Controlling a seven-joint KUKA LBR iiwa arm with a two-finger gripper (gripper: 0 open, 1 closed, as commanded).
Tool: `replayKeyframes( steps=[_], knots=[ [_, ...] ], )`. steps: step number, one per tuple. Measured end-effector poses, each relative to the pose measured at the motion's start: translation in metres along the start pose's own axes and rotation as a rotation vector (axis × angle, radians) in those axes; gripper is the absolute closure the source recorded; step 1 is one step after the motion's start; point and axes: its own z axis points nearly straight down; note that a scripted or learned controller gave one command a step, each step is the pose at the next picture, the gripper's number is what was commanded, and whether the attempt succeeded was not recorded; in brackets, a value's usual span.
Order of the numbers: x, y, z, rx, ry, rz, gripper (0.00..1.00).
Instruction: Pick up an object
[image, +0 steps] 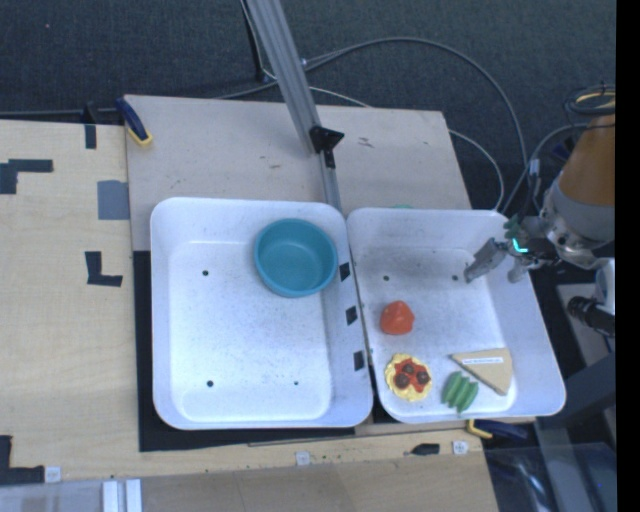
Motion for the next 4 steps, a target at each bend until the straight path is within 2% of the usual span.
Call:
replayKeyframes(
  steps=[1,3,4],
  knots=[
    [0.0,0.0,0.0,0.0,0.0,0.0,0.0],
    [0.007,-0.011,0.107,0.005,0.001,0.0,0.0],
    [0.007,-0.009,0.094,0.0,0.0,-0.001,1.0]
  ],
)
